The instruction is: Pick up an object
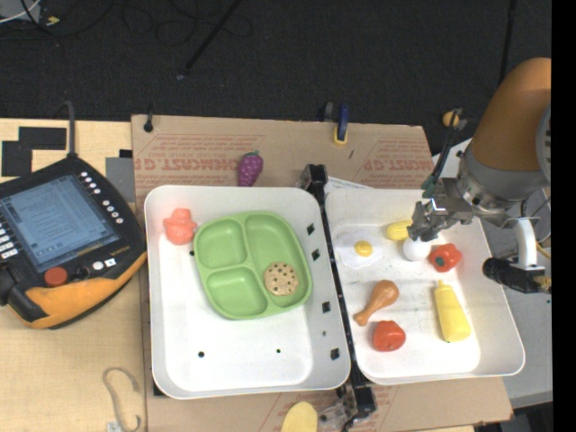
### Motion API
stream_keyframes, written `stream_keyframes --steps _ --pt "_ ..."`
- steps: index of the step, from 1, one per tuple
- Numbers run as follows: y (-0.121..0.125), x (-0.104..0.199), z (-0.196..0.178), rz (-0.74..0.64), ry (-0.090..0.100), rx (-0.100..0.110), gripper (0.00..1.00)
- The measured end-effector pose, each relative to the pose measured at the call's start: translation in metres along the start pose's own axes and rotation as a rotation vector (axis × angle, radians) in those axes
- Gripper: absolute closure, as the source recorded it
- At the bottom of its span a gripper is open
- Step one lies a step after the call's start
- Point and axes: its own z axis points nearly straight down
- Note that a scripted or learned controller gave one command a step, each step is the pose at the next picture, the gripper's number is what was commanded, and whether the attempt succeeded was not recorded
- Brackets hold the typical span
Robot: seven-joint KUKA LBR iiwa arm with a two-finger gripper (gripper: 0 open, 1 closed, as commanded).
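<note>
Two bins sit side by side on the counter point(81, 349). The left bin point(229, 358) holds a divided tray point(225, 241) with a cookie point(281, 279) in its right compartment, and a toy point(179, 227) at the bin's far left corner. The right bin point(486, 354) holds a drumstick point(375, 301) at centre, a tomato point(388, 336) in front of it, and a bottle point(450, 311) to their right. The pincer point(421, 232) hangs over the bin's far side. A tablet point(63, 232) lies left of both bins.

The grey arm point(504, 165) reaches in from the right side of the camera view, its broad orange band point(515, 115) sitting above the wrist. The wrist angles down and toward the left. At its end, the dark pincer point(425, 228) points downward, low over the upper part of the right side.
</note>
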Motion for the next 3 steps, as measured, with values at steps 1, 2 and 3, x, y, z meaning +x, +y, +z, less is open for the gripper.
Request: stream_keyframes --steps 1,2,3 --pt "-0.02 0.043 0.01 -0.002 0.001 0.005 1.0" --pt "-0.047 0.086 0.018 -0.002 0.001 0.005 1.0" --pt "-0.06 0.135 0.007 -0.003 0.001 0.004 1.0"
